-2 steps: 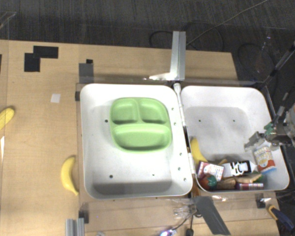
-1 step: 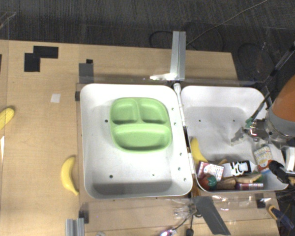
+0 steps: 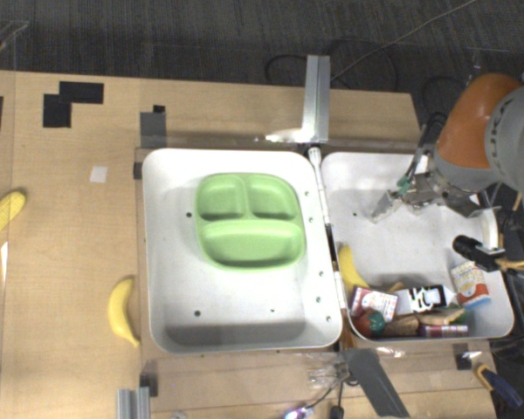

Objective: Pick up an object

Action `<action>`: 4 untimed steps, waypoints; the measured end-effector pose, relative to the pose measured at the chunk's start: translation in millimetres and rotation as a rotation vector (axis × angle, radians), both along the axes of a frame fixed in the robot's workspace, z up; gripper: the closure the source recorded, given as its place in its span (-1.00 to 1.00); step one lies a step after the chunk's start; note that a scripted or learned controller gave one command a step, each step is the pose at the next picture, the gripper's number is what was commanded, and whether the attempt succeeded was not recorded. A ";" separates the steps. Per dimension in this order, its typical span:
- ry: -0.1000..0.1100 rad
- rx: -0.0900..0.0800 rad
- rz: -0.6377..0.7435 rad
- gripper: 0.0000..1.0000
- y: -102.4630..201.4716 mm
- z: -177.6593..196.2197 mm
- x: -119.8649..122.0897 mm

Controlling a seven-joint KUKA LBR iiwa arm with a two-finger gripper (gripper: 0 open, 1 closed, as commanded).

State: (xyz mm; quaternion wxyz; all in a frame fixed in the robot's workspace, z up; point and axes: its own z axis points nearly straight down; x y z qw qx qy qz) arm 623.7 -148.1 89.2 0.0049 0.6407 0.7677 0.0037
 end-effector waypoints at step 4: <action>0.004 0.002 -0.248 -1.00 -17.8 -1.3 18.5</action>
